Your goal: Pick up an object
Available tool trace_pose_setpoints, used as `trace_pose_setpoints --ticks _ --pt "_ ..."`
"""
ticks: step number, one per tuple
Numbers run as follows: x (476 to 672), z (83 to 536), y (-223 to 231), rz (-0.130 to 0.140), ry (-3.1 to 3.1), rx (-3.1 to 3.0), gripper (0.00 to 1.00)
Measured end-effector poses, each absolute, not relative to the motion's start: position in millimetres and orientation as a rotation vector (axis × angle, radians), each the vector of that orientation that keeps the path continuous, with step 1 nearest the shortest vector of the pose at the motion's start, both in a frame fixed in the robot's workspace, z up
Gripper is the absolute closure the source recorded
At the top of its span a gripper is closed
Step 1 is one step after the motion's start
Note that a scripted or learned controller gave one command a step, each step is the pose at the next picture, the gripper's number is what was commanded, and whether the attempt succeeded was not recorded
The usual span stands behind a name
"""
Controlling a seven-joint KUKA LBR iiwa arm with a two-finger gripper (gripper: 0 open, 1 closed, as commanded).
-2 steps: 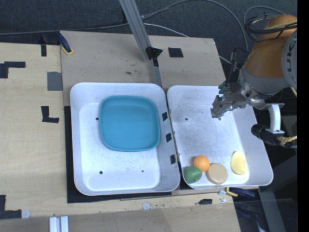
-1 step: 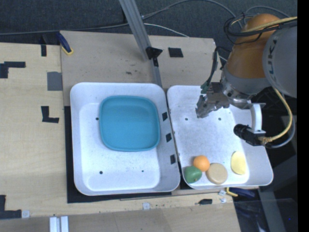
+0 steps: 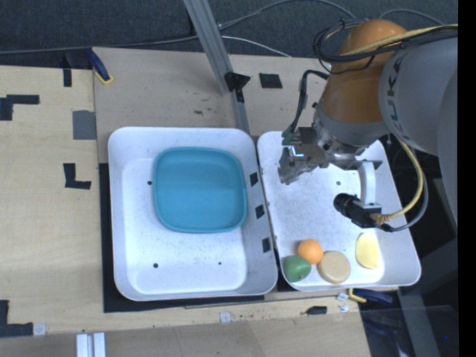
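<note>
The hand (image 3: 291,168), grip state unclear, hovers over the right bin (image 3: 297,207), needing descent toward the orange ball (image 3: 310,251).

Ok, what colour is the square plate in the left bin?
Light blue; the plate shows clearly in the camera view.

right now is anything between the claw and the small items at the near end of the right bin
Nothing visible. The claw hangs over the right bin's bare floor; the orange ball, green piece, tan disc and yellow piece lie unobstructed.
</note>
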State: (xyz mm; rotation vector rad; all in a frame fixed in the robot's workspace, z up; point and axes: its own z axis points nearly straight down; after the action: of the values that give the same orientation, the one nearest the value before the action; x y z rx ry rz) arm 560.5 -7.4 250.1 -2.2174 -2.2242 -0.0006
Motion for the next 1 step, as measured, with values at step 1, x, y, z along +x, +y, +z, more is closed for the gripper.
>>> trace_pose_setpoints --ticks 1 --pt "545.9 241.5 49.9 0.001 -2.224 -2.218 1.00"
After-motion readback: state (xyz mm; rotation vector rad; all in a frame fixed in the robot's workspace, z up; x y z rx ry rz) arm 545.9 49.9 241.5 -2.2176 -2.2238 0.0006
